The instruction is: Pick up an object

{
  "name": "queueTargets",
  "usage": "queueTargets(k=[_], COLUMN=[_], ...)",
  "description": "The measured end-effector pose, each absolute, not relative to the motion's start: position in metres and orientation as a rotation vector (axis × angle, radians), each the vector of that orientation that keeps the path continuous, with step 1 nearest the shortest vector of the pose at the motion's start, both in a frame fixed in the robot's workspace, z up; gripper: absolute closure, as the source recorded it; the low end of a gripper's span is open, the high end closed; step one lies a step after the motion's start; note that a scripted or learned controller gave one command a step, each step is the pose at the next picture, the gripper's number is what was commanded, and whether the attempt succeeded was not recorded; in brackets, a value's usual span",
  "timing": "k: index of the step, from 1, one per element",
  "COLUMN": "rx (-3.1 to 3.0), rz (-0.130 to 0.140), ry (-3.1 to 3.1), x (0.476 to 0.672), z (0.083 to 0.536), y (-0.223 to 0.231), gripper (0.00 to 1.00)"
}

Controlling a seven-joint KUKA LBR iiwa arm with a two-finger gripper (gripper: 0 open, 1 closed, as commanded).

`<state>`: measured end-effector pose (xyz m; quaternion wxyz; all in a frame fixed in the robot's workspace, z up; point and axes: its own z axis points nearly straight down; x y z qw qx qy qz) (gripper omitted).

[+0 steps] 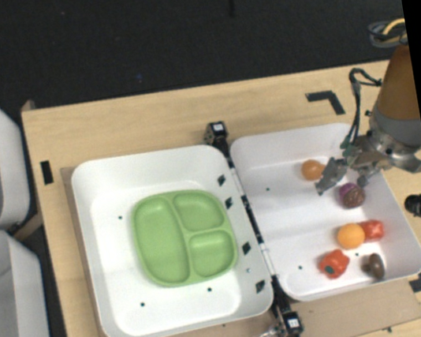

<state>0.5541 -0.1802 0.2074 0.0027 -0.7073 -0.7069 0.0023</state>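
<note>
My gripper (347, 175) reaches in from the right over the right bin (290, 214). It is open, with one finger (329, 177) spread to the left and nothing between the fingers. A dark purple round object (351, 195) lies just below the fingertips. A small orange object (312, 169) sits just left of the left finger. Nearer the front lie an orange ball (350, 236), a red block (373, 229) touching it, a red pepper-like object (333, 264) and a brown object (373, 264).
The left bin (103, 221) holds a green divided plate (183, 235). A hinge strip with black clips (245, 222) runs between the bins. The arm's orange band (398, 92) stands above the right bin's far right corner.
</note>
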Motion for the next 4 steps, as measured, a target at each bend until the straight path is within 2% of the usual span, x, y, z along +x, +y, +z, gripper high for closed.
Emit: queueTargets(k=[1, 2, 3, 4], rx=[-2.219, -2.220, -2.227, -2.229], rz=[0.008, 0.008, 0.004, -0.001], ry=[-2.216, -2.214, -2.211, -2.220], x=[0.544, 0.543, 0.545, 0.541], z=[0.156, 0.100, 0.112, 0.168], y=[-0.178, -0.179, -0.180, -0.190], gripper=[0.00, 0.00, 1.00, 1.00])
